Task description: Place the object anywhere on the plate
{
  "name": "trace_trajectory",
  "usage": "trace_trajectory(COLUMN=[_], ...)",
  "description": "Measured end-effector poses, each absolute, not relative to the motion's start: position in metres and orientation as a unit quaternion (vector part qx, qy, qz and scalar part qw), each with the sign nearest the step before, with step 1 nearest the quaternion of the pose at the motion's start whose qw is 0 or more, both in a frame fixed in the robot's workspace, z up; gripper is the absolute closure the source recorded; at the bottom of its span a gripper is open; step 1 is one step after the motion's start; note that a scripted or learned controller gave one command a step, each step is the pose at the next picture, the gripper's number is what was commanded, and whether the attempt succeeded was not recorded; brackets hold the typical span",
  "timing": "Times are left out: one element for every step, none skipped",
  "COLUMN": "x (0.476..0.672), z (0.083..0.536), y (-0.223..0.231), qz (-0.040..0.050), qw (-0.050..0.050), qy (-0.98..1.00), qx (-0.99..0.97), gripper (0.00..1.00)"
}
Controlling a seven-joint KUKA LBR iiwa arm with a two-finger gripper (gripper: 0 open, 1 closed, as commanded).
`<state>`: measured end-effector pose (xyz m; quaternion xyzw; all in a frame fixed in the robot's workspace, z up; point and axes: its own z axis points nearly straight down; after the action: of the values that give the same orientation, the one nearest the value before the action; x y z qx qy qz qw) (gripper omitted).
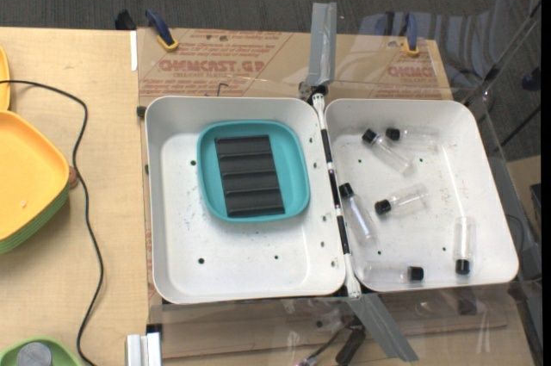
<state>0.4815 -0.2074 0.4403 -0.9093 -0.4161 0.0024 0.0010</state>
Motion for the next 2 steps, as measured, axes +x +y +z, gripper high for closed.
trace_trajectory(x=[0.4784, 0.4781], z=[0.4404, 0.4403], y=[-0.216, -0.2202], qz=[0.0022, 0.0023], qw=[0.0, 0.0], qy=[-0.35, -0.258], qx=[-0.937, -0.966], gripper=[0.0, 0.0])
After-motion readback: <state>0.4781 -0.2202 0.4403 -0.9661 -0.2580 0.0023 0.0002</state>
